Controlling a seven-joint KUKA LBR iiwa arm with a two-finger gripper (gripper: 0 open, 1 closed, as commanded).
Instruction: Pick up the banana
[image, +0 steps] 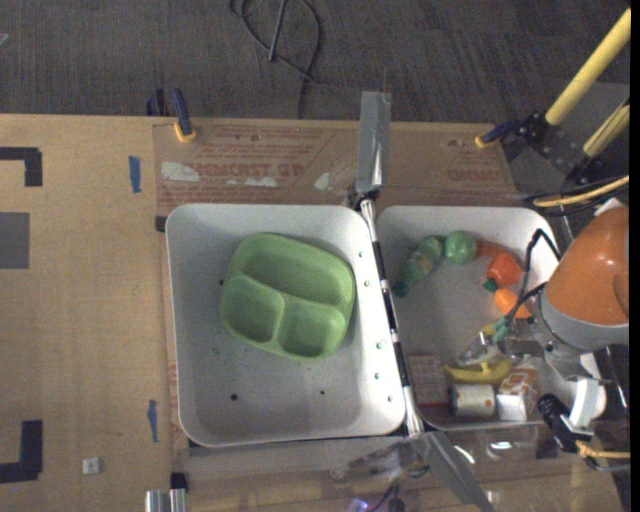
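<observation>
The yellow banana (479, 374) lies flat near the front of the right bin (450, 222), between a small carton and a can. My gripper (488, 348) hangs low over the bin, just behind the banana and close above it. The grey arm with its orange band (598, 272) comes in from the right and covers the bin's right wall. Whether the gripper touches the banana is unclear.
Crowding the banana are a red-and-white carton (428, 378), a can (472, 402) and a white box (513, 405). Green toy vegetables (445, 252) and orange ones (505, 270) lie at the back. A green divided plate (290, 296) sits in the left bin (200, 350).
</observation>
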